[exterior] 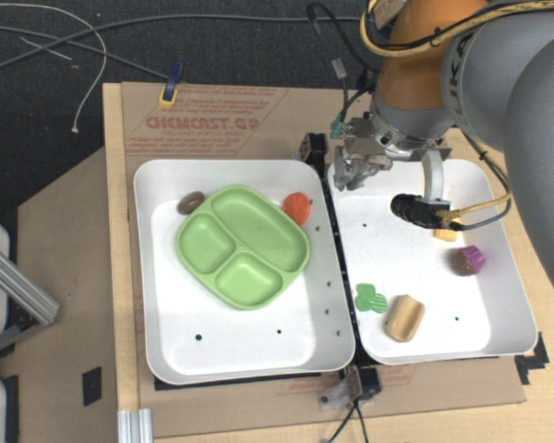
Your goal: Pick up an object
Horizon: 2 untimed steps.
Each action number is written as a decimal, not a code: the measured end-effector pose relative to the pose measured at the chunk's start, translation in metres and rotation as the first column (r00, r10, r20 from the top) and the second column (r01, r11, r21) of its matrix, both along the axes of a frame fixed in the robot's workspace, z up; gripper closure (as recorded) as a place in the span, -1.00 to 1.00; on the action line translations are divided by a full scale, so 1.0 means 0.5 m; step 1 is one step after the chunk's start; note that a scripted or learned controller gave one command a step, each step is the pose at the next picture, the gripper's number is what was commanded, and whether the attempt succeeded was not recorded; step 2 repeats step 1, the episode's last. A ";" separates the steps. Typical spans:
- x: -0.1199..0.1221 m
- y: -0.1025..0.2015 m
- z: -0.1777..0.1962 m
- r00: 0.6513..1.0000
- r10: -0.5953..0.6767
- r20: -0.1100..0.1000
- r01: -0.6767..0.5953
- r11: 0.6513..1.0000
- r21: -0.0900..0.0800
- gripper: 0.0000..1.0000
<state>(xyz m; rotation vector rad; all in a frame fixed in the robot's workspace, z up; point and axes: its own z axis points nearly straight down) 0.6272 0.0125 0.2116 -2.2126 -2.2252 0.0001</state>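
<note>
Camera view puts the task at an early stage: nothing is lifted, and every loose thing lies on a bin floor. The tool hangs over the far left corner of the right-hand white bin, close to the rim it shares with the left-hand white bin. Nothing shows gripped in it and nothing lies directly beneath it. Whether it is set wide or narrow I cannot tell, because the wrist hides much of it from above.

Candidates in the right-hand bin sit well apart from the tool. A small green clover-shaped plastic piece lies by the left edge toward the near side, with a tan cylinder like a cork just beside it. A purple lumpy toy rests near the right edge.

In the left-hand bin, a light green divided plastic plate fills the middle. A small brown oval thing is at its far left rim, and an orange-red rounded toy is at its far right rim, nearest to the tool across the shared edge.

By my judgement the whole pick remains: choosing a thing, moving over it, descending, closing and lifting.
</note>
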 end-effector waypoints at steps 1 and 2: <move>0.000 0.111 0.029 1.000 0.001 0.005 -0.001 1.000 0.000 1.00; 0.000 0.111 0.029 1.000 0.001 0.005 -0.001 1.000 0.000 1.00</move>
